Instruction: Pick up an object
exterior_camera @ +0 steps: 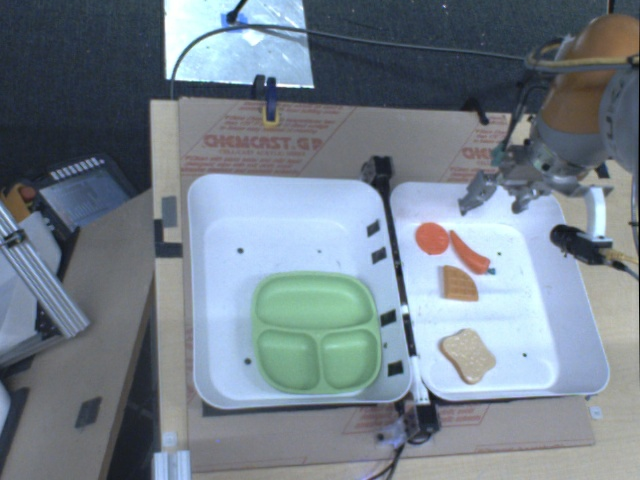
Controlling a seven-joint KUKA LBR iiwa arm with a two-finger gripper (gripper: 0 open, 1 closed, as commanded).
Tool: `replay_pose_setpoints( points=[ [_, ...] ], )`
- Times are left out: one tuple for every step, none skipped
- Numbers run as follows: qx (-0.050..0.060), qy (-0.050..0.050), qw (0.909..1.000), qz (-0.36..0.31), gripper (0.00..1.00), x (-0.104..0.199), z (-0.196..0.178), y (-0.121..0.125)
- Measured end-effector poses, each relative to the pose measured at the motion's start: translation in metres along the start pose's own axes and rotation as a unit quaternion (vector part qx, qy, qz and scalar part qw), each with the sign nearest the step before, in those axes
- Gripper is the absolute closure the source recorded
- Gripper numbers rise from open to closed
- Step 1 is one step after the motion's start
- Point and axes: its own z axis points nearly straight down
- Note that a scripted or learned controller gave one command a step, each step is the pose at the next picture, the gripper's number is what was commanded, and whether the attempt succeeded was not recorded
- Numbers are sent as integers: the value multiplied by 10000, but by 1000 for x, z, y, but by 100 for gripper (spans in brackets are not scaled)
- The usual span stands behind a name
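Above the right bin's (570,298) far edge, at two o'clock in the view, the gripper (497,195) hangs wide open and empty, while the carrot (470,251) lies beside an orange disc (432,237), so a descent might nudge both.

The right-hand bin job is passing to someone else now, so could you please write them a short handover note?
Gripper: open, holding nothing, hanging over the back edge of the right bin.
In that bin: orange disc, carrot, orange wedge, bread slice.
Left bin: green divided plate.
Done: nothing picked yet.
Left: descend, grasp one item, lift.
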Motion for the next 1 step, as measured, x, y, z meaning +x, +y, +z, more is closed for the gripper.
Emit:
replay_pose_setpoints(
  points=[
    [-65, -9, 10000, -11, 0, 0, -9, 3]
  ],
)
